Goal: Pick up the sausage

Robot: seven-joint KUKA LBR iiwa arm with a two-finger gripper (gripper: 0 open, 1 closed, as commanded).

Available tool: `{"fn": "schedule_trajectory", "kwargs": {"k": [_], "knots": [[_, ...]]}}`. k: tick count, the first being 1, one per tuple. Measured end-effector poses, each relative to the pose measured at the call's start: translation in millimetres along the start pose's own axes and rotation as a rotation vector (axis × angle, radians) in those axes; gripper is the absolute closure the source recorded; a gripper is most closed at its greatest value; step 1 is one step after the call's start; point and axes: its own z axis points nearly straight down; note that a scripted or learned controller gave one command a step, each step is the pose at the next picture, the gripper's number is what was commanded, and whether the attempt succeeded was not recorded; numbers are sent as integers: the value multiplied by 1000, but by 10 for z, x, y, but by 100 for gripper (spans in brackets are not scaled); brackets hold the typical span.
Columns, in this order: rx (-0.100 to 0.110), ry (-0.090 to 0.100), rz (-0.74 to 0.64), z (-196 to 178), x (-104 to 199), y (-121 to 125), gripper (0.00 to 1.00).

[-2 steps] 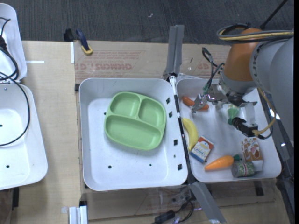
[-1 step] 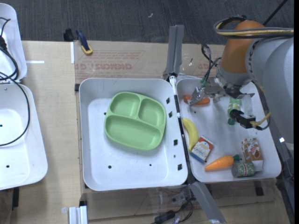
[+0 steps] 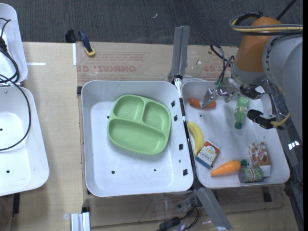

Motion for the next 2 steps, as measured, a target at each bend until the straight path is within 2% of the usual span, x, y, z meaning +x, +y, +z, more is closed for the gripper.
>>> {"fn": "schedule_trajectory", "kwargs": {"k": [1,2], "knots": [[2,1,-3,174,137,34,0],[1,-1,-2,75,126,36,100]]}}
